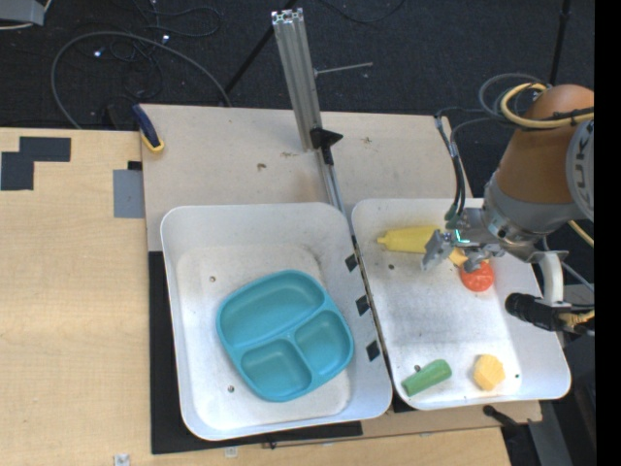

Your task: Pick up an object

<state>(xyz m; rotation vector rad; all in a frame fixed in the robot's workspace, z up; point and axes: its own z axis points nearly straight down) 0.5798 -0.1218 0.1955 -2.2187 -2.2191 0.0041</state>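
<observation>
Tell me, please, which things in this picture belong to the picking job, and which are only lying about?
Belonging to the job:
gripper
yellow object
red object
green object
small yellow piece
right bin

Only lying about:
blue divided tray
left bin
metal post
cables

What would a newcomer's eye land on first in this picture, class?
Probably the turquoise divided tray, lying alone in the left bin. Next, the arm's end effector, low in the right bin beside a yellow object and a red one. A green piece lies near the front.
</observation>
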